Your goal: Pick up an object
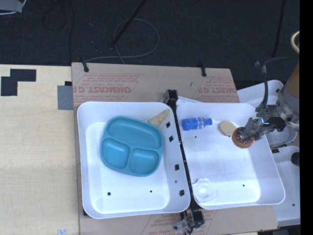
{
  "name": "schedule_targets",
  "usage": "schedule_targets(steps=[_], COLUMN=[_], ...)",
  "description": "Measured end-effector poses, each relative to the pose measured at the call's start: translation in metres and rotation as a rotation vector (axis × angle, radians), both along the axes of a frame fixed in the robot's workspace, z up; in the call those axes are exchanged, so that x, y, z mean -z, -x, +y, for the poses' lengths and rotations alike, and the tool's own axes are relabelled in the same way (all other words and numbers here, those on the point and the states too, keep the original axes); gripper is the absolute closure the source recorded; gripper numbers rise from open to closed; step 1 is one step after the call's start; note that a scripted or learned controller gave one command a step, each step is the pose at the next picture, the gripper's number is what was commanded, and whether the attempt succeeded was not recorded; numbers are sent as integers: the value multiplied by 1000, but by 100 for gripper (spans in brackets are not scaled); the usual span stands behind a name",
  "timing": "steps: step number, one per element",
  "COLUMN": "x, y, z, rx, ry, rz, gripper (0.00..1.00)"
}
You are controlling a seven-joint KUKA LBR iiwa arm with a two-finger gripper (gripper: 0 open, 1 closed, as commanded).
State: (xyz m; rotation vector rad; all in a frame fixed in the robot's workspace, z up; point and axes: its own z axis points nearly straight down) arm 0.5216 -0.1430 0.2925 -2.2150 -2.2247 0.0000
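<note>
So the end effector (250, 131) sits over the right edge of the right bin (230, 190), and there's a small brown disc (241, 139) right at its tip. Can't tell whether it's actually clamped on the disc or just parked on top of it, the angle hides that, so I'm not calling it a grasp.

If the disc is the target: it looks small, flat and light, probably stiff. I'd guess flat things like that are a pain, since there's not much edge to pinch, so coming in across the rim seems the best bet. It's close to the bin wall too, which cramps things on that side.

Just beside it to the left there's a tan oval (227, 128), near enough to get bumped. Further left lies a blue bottle (196, 123) on its side; round and likely to roll, but a chunkier thing to squeeze around the body. A clear cup (204, 189) sits near the front corner, well apart.

The left bin (98, 199) has a blue tray (132, 145) and a tan wedge (159, 117) by the divider, both well out of the way.
</note>
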Motion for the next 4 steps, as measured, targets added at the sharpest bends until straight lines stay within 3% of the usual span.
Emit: schedule_targets(steps=[2,3,4], x=[19,41,39], y=[-13,-26,-43], z=[104,150,201], rx=[0,1,1], ry=[-1,1,2], rz=[3,4,1], gripper=[100,100,100])
